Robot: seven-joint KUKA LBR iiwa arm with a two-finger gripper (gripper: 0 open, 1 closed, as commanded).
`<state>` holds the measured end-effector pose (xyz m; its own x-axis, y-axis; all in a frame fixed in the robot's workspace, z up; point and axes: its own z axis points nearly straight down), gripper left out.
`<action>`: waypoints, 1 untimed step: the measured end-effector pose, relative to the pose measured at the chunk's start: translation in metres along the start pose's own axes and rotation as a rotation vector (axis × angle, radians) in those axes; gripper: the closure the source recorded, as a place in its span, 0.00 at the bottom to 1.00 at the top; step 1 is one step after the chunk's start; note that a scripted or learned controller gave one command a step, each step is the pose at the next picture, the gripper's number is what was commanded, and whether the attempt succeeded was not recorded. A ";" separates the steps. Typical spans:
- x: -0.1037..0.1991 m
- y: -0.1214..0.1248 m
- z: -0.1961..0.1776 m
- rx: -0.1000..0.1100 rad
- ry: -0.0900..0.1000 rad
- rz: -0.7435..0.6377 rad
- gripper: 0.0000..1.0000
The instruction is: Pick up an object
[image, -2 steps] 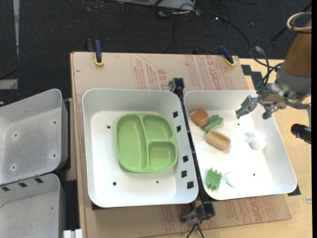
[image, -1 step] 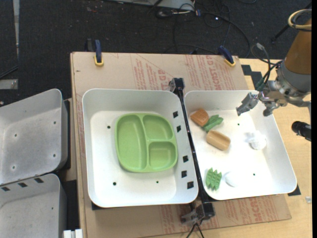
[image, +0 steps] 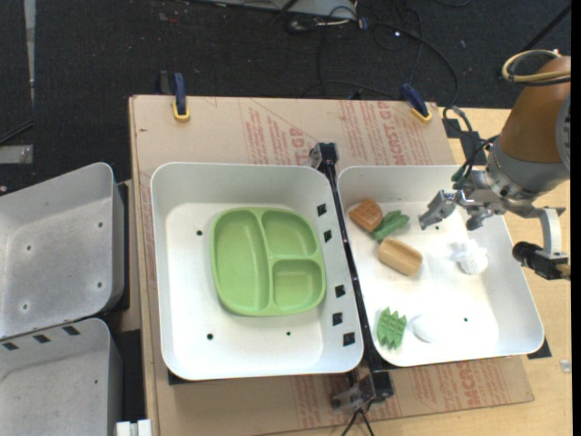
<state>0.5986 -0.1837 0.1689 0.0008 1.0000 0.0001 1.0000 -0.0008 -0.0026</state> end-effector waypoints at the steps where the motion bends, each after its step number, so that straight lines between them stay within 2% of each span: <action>1: 0.008 0.000 0.060 0.000 0.001 -0.002 0.00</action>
